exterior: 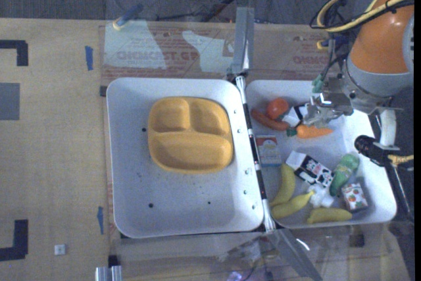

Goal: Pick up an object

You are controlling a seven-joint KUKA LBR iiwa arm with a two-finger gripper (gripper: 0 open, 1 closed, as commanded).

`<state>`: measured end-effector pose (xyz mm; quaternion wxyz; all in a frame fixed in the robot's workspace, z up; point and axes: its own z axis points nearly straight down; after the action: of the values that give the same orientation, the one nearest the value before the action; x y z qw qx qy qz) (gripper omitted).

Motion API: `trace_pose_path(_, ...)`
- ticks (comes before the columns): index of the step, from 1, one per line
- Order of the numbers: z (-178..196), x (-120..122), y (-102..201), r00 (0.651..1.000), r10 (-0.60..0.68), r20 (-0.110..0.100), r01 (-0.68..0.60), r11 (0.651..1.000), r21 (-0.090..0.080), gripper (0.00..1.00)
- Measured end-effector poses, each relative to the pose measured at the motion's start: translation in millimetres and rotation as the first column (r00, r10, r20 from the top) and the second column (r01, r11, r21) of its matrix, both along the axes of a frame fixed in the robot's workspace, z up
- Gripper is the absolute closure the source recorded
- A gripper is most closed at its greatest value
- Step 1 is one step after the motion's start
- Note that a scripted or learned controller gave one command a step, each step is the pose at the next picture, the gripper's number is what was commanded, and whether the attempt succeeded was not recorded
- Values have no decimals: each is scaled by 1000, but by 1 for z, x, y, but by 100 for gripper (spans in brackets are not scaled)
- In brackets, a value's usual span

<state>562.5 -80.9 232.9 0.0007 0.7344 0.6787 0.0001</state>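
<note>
The right bin (387, 204) holds several toy foods. A red tomato (277, 106) and a red chili (267, 120) lie at its far left. An orange carrot (316, 131) lies just right of them. My gripper (317, 110) hangs over the bin's far middle, directly above the carrot and close to it. I see nothing lifted off the bin floor. Nearer the front are three yellow bananas (285, 183), a black-and-white carton (312, 169), a green bottle (345, 172) and a small juice box (354, 197).
The left bin (125, 161) holds a yellow divided plate (190, 134). A small red-and-white box (268, 149) lies by the rim between the bins. A black part of the arm (372, 149) juts over the right bin's right side. Cables hang at the upper right.
</note>
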Motion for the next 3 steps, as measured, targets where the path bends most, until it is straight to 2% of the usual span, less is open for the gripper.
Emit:
trace_pose_path(1, -85, -40, -14, 945, 326, -3, -326, 945, 3, 100)
trace_pose_path(2, -33, -56, -2, 994, 107, 2, -107, 994, -1, 100)
trace_pose_path(3, 3, -83, -20, 928, -374, 0, 374, 928, -1, 100)
